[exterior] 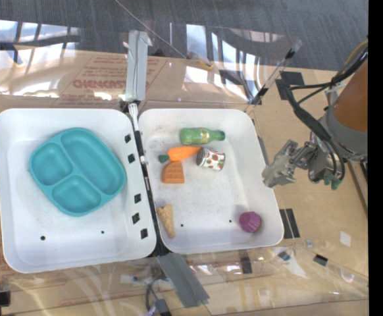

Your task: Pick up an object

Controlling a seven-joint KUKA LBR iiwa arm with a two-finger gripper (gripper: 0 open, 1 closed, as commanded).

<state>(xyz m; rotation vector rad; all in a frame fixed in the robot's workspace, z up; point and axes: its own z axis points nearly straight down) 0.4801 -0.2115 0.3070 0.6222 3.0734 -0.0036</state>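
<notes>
Gripper [278, 174]: outside the right bin, just past its 3 o'clock wall, above the bare bench; whether the fingers stand apart or together cannot be told from this angle, and nothing shows between them.
Arm [349, 110]: grey with an orange band, entering from 3 o'clock, cables trailing by the wrist.
Right bin [260, 176]: holds all the loose items, any of which would satisfy the task.
Green bottle [201, 135]: lying on its side at 12 o'clock in the right bin.
Toy carrot [181, 153]: lying just below the bottle, tip toward 3 o'clock.
Small patterned can [211, 159]: on its side, just beside the carrot's tip.
Orange waffle piece [173, 174]: near the bin's centre-left, just below the carrot.
Ice-cream cone [167, 220]: at 7 o'clock, close to the left wall.
Purple round item [249, 222]: at 5 o'clock, alone, nearest the gripper.
Left bin [7, 176]: bears a teal divided plate [77, 170].
Step in hand: approach; no item grasped yet.
Next move: likely carry the gripper toward 9 o'clock over the bin wall, centre above one item, descend and close; the purple item looks the easiest, standing well apart from the others.
</notes>
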